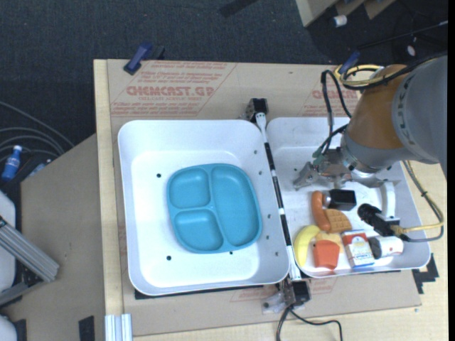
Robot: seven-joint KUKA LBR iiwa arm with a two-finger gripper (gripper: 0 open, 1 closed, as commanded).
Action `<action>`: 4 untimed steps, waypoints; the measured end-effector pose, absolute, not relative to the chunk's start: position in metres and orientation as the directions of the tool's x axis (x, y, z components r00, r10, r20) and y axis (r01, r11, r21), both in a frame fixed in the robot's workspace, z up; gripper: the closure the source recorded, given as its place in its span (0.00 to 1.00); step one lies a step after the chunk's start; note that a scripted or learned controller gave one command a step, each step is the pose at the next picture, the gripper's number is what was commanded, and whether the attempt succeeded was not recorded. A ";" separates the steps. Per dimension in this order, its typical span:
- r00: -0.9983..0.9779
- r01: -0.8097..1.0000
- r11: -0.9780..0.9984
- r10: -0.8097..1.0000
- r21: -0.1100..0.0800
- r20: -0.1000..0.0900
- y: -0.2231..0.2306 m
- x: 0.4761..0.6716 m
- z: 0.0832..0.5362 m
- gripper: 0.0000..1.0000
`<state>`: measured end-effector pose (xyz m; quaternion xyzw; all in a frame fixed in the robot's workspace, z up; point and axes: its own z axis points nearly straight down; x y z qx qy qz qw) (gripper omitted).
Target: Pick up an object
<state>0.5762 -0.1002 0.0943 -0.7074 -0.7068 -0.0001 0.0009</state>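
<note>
Red block (pixel 326 254) and banana (pixel 306 241) sit camera-side of pincer (pixel 304 178). Sausage (pixel 318 204) just beside it. Blue plate (pixel 213 208) well to its left. Pincer's grip: cannot tell.

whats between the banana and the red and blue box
In the camera view, an orange-red block sits between the banana and the box, against the banana.

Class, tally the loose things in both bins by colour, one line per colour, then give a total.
Blue: 1, plate
Orange: 2, sausage, cup
Brown: 1, waffle
Yellow: 1, banana
Red-and-blue: 1, box
White: 1, bottle
Black: 1, block
Total: 8
</note>
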 end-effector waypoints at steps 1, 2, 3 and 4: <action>-0.001 1.000 0.001 1.000 0.001 0.000 -0.096 0.647 0.085 0.00; -0.001 1.000 0.001 1.000 0.003 -0.002 -0.096 0.648 0.095 1.00; -0.001 1.000 0.001 1.000 0.002 -0.002 -0.096 0.648 0.095 0.00; -0.001 1.000 0.001 1.000 0.002 -0.001 -0.093 0.660 0.085 0.00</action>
